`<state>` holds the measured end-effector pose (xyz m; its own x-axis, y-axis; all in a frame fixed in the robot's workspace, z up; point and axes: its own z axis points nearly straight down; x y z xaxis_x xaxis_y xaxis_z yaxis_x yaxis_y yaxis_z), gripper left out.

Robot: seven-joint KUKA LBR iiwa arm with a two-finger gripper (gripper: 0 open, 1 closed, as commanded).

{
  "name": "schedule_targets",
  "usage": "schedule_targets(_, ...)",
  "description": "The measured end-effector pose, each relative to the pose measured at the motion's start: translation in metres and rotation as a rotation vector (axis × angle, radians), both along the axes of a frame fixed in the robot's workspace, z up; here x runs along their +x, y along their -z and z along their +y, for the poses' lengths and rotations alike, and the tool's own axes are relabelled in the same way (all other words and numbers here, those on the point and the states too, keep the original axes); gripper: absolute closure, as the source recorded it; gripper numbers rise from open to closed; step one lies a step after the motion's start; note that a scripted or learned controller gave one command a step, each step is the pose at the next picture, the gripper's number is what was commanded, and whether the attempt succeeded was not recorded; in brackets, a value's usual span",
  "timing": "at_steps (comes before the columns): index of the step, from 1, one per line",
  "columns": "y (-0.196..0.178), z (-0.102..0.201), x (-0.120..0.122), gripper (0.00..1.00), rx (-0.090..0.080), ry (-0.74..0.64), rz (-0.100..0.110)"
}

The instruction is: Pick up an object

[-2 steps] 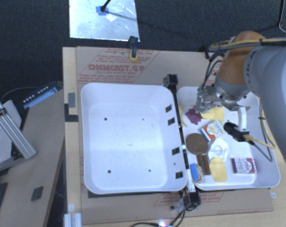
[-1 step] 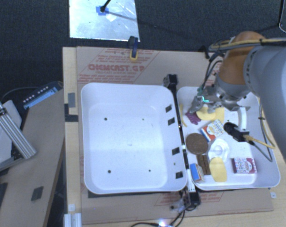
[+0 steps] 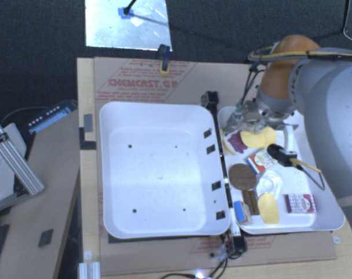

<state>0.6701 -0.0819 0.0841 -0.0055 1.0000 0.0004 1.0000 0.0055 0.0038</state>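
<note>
My gripper [image 3: 238, 122] is low over the far left corner of the right bin [image 3: 327, 214], coming in from the right. Directly below it lie a purple object [image 3: 234, 143] and a flat yellow piece [image 3: 259, 138]. Nearer the front lie a red, white and blue packet [image 3: 259, 161], a brown round disc [image 3: 241, 176], a white crumpled object [image 3: 270, 184], a yellow oblong [image 3: 269, 208], a brown bar [image 3: 251, 201], a blue item [image 3: 240, 213] and a red and white box [image 3: 299, 203]. I see nothing lifted off the bin floor.
The left bin [image 3: 114, 156] sits beside the right one, its wide white floor showing, with a row of black clips [image 3: 213, 150] along the shared rim. Both rest on a cardboard sheet [image 3: 144, 80]. A shiny metal plate [image 3: 126, 16] lies beyond the bench.
</note>
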Motion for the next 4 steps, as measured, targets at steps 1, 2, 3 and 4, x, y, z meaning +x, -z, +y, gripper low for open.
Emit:
schedule_targets(1,-0.013,-0.001,0.000,1.00,-0.002,-0.002,-0.003)
schedule_targets(2,-0.108,0.083,0.001,1.00,0.004,-0.007,-0.008)
schedule_targets(3,-0.212,0.180,-0.020,1.00,0.006,-0.010,-0.009)
schedule_targets(4,-0.077,0.230,-0.027,1.00,0.000,-0.003,0.013)
